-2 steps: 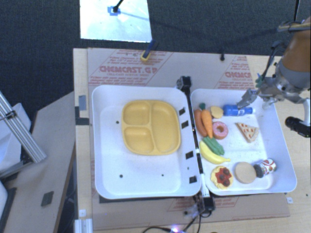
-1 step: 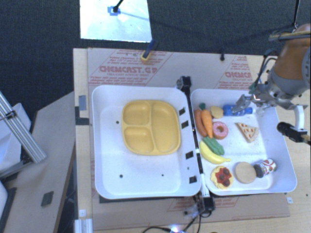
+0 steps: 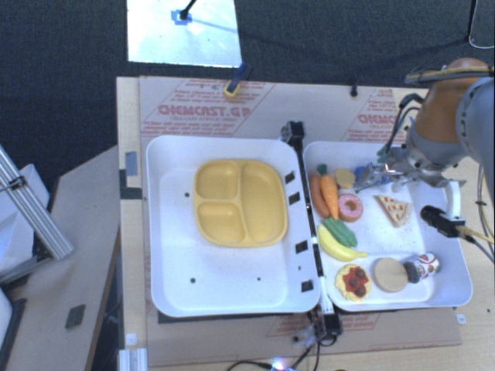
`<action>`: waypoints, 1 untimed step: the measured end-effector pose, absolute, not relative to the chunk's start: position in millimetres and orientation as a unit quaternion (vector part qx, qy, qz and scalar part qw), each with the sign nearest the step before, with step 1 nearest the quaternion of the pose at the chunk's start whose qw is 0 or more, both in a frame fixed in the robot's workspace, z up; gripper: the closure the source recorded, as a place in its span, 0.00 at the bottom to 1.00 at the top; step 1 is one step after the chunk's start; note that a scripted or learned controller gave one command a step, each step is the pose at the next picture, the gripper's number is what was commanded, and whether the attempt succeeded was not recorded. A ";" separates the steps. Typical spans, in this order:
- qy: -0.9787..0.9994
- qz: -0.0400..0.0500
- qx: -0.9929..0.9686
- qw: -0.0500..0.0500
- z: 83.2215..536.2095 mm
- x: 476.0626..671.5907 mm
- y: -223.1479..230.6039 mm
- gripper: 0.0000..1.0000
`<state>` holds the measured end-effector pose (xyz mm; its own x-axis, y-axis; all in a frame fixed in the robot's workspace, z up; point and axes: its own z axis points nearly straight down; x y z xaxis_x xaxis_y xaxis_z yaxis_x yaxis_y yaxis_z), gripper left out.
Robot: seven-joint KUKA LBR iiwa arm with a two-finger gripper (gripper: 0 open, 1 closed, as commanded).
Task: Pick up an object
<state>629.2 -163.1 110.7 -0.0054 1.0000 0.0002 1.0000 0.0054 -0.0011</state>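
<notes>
You have the tool (image 3: 370, 176) low over the far part of the right bin (image 3: 462, 284), reaching in from the right; whether it is released or clenched, you cannot tell at this angle, and nothing is visibly held in it. Just beside its tip lies a small yellow piece (image 3: 345, 178), with two carrots (image 3: 325, 195) to the left of that and a pink donut (image 3: 350, 207) just in front. A pizza slice (image 3: 394, 209) lies to the right of the donut. Nearer you in that bin are a green pod (image 3: 338, 231), a banana (image 3: 337, 246), a small round pizza (image 3: 353, 281), a tan disc (image 3: 390, 274) and a can (image 3: 425, 266) on its side. The left bin (image 3: 170, 269) holds a yellow divided plate (image 3: 240, 202). Both bins sit on the counter (image 3: 201, 108).
</notes>
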 end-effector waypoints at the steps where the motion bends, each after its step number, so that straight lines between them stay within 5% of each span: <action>1: -0.709 0.000 -0.705 -0.001 84.1 630.1 -162.7 0.00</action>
<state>630.1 -162.7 84.1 -0.0054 1.0000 -0.0006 1.0000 0.0054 0.0013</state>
